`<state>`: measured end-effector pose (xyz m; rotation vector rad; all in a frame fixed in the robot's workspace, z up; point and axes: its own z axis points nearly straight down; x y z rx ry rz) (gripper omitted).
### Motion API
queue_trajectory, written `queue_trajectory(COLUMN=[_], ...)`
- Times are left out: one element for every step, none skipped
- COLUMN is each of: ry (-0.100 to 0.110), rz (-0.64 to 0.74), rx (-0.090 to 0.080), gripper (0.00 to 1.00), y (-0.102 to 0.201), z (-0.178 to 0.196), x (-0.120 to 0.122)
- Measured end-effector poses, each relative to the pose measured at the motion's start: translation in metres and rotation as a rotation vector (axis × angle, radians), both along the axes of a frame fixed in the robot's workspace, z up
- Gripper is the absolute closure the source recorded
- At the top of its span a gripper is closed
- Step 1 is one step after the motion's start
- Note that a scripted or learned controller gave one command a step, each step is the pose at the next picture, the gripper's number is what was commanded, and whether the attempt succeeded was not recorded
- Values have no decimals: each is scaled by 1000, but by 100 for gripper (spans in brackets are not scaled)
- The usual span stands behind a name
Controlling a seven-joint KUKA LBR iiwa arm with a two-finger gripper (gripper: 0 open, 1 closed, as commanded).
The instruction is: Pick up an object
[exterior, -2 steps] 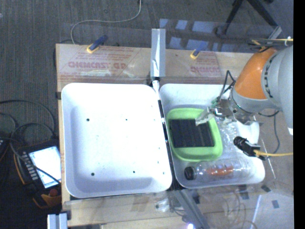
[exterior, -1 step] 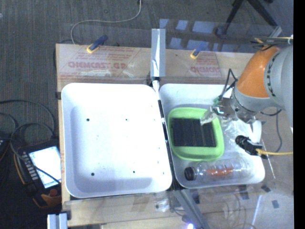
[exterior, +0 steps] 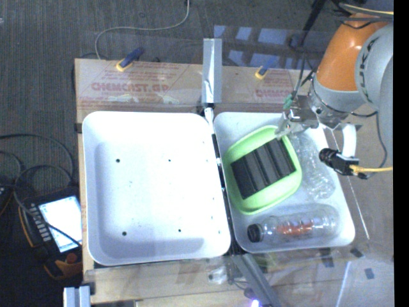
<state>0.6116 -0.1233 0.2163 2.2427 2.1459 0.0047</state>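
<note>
The gripper [exterior: 289, 121] sat at the upper rim of the right bin [exterior: 348, 226], just touching the top corner of the green object [exterior: 265, 169]; from where I stood I could not tell how it was set. Above it rose one grey arm [exterior: 383, 62] with one orange band [exterior: 342, 50], entering from the right. One yellow cable with a black connector [exterior: 335, 160] hung beside the wrist over the right side of the bin. The right bin held three items. The first was one green tray-like object with a dark ribbed centre, lying tilted across the bin's upper and middle area. The second was one clear crumpled plastic bottle [exterior: 317, 171], just beside the green object on its right. The third was one clear bottle with a black cap [exterior: 295, 228], lying on its side along the near wall, with reddish contents showing through. The left bin [exterior: 153, 184] lay beside the right bin, their inner edges touching. Two bins in total rested on one wooden board [exterior: 147, 85] with red lettering. Two clamps with yellow and blue handles [exterior: 129, 59] were fixed along its far edge. One handheld pendant with a lit screen [exterior: 54, 219] lay on the floor to the left.
</note>
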Motion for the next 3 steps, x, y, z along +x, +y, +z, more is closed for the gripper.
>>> queue_trajectory(ry=[37, 36, 23], rz=[208, 364, 698], rx=[19, 6, -5], gripper=[100, 100, 100], y=[-3, 28, 1], z=[53, 26, 11], x=[33, 56, 59])
